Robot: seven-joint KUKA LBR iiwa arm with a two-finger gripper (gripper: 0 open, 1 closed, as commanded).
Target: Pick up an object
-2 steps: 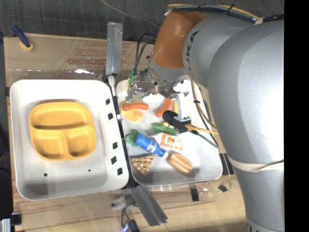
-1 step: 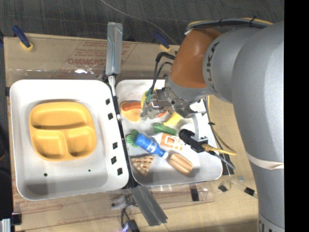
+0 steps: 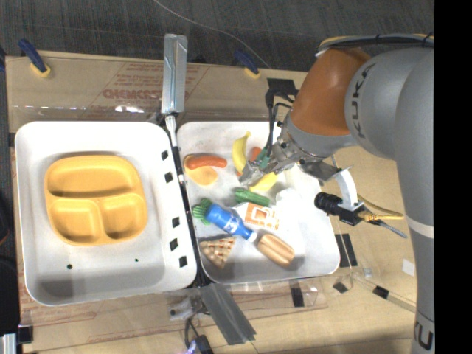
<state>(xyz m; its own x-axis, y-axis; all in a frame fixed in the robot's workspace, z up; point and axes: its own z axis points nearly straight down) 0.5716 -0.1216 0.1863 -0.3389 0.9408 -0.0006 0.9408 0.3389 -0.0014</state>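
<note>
While the gripper (image 3: 258, 169), finger state not discernible, hovers low over the banana (image 3: 241, 152) in the right bin (image 3: 321, 251), approach is underway; next comes a descent and grasp.

"KUKA" lettering on the grey arm (image 3: 383, 72), partly visible.

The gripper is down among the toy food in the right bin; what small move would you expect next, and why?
Probably a short drop onto the banana. The gripper hangs beside it, with nothing visibly between its fingers, above crowded items like the green vegetable.
</note>
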